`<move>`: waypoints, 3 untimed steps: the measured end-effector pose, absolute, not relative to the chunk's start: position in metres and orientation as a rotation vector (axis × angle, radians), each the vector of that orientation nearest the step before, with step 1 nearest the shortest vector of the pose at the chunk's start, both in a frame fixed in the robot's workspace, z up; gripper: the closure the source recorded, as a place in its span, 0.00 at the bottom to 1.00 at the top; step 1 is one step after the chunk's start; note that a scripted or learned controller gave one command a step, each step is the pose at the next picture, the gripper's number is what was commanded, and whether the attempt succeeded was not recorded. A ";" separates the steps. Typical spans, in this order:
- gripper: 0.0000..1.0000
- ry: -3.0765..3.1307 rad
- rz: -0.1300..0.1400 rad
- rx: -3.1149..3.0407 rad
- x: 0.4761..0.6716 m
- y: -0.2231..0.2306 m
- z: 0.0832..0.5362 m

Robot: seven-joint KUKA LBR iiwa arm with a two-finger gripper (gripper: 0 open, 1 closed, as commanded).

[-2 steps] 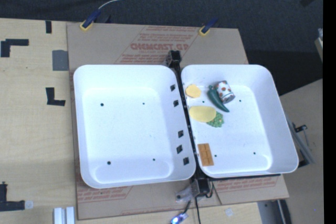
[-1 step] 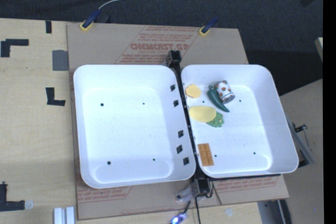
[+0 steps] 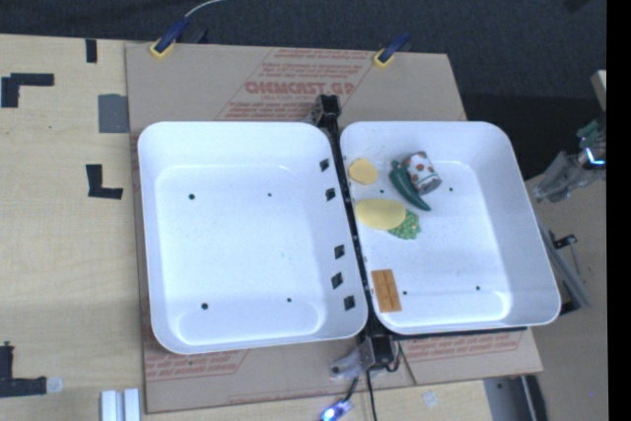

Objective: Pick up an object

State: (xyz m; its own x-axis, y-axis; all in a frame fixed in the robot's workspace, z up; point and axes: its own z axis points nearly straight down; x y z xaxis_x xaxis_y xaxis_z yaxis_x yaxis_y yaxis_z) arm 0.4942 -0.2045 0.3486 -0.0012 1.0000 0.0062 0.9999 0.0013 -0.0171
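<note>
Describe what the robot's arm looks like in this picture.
The part of the arm that is in view sits near the picture's right edge, just beyond the right bin. It is pale grey, angular and looks metallic. A small blue-green patch sits just above it. This part is too blurred to make out any cables or markings.

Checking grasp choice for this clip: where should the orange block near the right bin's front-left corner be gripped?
Judging from its pose, take the orange block across its short sides, from straight above. It lies flat, apart from the other items, but close to the right bin's left wall.
</note>
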 end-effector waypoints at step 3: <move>1.00 -2.217 0.014 -2.201 0.561 -0.099 0.315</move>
